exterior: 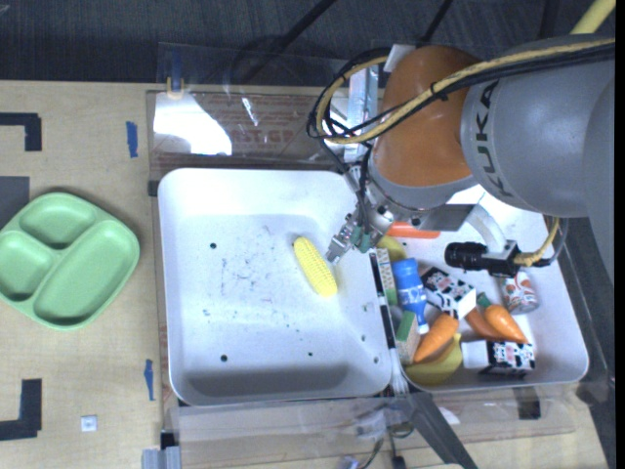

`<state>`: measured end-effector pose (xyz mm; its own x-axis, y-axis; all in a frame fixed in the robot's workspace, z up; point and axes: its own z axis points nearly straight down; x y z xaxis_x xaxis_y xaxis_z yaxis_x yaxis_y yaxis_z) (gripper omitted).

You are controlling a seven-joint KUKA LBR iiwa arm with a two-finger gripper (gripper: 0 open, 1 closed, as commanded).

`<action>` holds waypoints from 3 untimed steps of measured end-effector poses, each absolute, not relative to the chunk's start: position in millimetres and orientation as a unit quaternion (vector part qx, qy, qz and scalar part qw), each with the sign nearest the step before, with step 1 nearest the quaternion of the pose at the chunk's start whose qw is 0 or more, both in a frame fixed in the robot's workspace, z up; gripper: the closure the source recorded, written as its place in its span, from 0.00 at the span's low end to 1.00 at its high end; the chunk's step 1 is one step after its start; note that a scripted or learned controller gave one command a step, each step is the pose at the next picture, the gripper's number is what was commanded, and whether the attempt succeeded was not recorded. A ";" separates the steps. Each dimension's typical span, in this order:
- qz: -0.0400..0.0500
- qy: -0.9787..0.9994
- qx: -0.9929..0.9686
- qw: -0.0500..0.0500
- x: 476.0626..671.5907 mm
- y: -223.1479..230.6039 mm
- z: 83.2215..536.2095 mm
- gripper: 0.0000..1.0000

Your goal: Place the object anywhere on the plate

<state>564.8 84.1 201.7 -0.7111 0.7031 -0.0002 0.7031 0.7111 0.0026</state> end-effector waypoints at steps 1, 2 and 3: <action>0.001 0.925 0.380 0.001 564.7 84.2 201.6 0.00; 0.001 0.925 0.380 0.001 564.7 84.2 201.7 0.00; 0.001 0.925 0.380 0.000 564.7 84.2 201.7 0.00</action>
<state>564.7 84.2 201.7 -0.7113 0.7029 -0.0001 0.7029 0.7113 0.0023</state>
